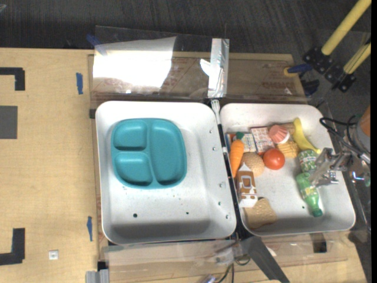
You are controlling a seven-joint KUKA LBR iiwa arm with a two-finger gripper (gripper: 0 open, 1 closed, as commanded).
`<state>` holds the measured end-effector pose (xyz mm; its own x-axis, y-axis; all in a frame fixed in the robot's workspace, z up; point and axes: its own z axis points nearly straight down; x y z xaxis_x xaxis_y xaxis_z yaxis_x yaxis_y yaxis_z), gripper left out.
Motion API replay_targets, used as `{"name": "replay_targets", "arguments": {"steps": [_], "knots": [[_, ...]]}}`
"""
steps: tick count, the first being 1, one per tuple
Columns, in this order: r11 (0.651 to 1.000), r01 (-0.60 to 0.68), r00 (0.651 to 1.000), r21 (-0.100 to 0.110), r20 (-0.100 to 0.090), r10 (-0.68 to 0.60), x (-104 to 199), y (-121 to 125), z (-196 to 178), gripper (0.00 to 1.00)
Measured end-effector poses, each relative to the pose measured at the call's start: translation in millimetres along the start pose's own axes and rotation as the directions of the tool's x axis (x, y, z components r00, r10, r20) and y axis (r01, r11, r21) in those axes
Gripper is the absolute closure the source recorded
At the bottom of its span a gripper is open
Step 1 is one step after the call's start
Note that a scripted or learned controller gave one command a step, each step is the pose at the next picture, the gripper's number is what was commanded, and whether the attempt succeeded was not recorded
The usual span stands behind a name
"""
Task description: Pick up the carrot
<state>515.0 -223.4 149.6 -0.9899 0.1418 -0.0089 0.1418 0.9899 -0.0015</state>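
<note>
Two bins side by side on tabletop. Left bin (118,217): divided plate (149,152) toward rear. Right bin (339,208): carrot (236,156) against left wall, tomato (274,158) mid-bin, banana (302,135) behind, tool (321,173) near right edge.

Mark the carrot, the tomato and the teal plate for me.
carrot (236,156): camera view, middle of its orange body.
tomato (274,158): camera view, centre of its red top.
teal plate (149,152): camera view, ridge between its compartments.

The gripper (323,168) is positioned at the right of the camera view, low, extended leftward from the wrist at the frame's right edge.
</note>
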Motion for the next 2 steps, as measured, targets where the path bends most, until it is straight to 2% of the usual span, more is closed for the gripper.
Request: {"name": "replay_targets", "arguments": {"steps": [1, 2], "knots": [[0.983, -0.182, 0.983, -0.001, -0.006, 0.182, 33.6, -3.8, -11.6, 1.0], [0.977, -0.213, 0.977, 0.0, -0.008, 0.213, 34.3, -3.9, 0.3, 1.0]]}}
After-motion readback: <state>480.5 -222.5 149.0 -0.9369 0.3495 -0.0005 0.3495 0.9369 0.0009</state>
